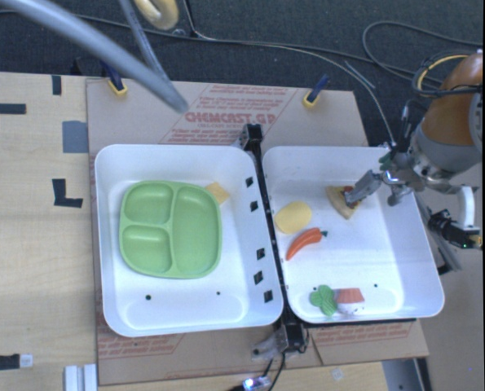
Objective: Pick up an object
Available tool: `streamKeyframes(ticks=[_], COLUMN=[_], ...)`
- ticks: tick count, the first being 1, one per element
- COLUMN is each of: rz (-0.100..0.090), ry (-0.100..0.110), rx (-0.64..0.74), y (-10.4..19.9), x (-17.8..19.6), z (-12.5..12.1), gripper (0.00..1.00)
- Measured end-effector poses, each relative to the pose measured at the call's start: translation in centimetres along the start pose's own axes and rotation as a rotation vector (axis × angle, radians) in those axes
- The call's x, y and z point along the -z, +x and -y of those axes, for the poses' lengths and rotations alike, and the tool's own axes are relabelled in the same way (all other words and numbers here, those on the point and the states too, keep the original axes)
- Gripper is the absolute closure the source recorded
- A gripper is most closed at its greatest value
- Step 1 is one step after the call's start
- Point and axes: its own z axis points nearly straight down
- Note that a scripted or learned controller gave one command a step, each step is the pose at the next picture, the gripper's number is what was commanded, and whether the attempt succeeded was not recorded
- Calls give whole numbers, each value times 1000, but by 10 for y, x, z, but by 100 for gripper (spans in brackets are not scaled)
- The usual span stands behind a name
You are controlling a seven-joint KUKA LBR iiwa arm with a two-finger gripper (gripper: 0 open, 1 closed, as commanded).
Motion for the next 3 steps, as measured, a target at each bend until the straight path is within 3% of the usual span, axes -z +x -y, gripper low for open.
streamKeyframes(ticks=[2,3], rz=[3,5], ry=[-7,-11], rx=[1,1], y=[-9,-10], x=[-82,-69], z=[0,-1], gripper=[0,100])
